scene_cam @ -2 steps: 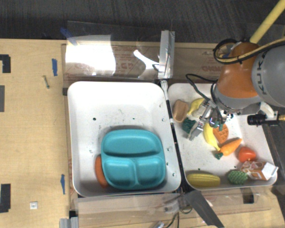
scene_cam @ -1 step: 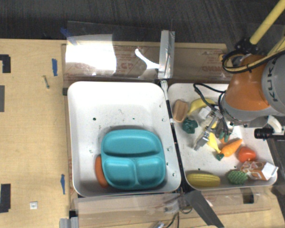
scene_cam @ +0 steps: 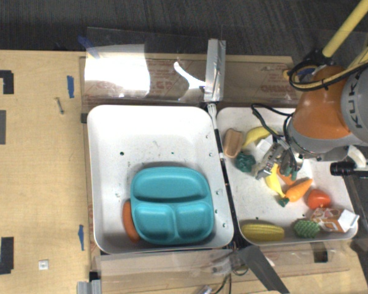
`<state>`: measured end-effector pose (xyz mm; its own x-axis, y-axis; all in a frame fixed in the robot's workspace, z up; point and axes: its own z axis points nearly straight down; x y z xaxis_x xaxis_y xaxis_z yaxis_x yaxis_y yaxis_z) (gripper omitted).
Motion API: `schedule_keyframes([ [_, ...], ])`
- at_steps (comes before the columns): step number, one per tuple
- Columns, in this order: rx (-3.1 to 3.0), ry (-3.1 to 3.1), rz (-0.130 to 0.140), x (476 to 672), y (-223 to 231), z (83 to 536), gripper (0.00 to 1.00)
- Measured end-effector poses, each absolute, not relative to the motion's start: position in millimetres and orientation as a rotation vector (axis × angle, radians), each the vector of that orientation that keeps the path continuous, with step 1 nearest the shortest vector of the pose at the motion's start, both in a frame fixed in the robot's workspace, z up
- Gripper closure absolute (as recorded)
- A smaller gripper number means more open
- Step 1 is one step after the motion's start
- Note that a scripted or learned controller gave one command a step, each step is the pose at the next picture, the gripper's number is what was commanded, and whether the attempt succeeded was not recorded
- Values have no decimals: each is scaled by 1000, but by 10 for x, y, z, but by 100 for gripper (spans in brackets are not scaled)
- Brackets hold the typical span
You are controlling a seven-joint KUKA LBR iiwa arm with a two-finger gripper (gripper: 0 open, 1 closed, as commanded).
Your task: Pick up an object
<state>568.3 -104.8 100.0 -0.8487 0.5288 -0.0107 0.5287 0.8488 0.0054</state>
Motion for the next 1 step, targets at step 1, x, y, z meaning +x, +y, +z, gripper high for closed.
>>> schedule_keyframes([
  [1, 741, 3038, 3, 5624, -907, 3011, 100],
])
